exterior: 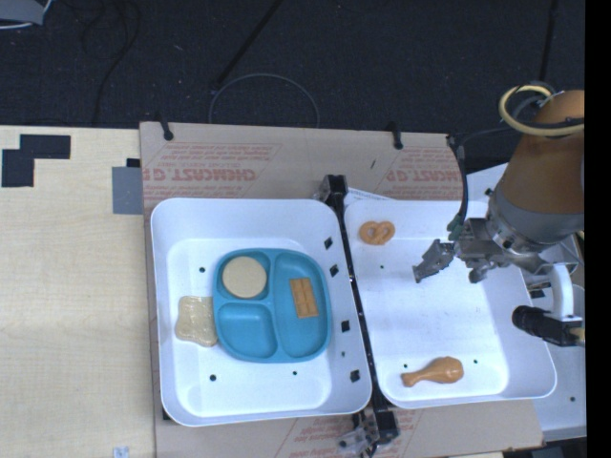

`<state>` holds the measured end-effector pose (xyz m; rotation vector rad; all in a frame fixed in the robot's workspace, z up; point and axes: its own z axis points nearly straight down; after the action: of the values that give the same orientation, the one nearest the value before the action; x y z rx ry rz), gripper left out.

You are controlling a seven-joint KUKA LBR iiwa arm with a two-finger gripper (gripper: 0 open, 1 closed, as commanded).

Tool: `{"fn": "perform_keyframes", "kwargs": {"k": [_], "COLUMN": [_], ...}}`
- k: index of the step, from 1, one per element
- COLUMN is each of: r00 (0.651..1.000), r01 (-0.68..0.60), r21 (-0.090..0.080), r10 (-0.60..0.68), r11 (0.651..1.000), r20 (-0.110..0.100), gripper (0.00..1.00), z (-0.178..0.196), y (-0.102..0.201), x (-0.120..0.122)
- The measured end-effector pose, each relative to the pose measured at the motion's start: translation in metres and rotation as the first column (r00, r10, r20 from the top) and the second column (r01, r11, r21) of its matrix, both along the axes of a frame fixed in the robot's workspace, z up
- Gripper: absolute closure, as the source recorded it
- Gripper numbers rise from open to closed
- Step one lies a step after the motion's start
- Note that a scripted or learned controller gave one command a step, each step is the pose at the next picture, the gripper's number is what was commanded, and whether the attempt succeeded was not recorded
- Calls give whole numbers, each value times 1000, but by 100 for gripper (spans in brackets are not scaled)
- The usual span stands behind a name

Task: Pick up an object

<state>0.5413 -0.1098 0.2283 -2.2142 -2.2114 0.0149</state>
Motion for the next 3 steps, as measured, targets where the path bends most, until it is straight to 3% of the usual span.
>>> {"fn": "perform_keyframes", "kwargs": {"k": [1, 3], "r00": [1000, 1000], "r01": [-2, -1], "r21": [-1, 0], "r10": [2, 1], "r11": [1000, 1000], "r20": [11, 7], "gripper": [0, 0], "z": [7, -94], "y": [0, -10], "x": [2, 1]}}
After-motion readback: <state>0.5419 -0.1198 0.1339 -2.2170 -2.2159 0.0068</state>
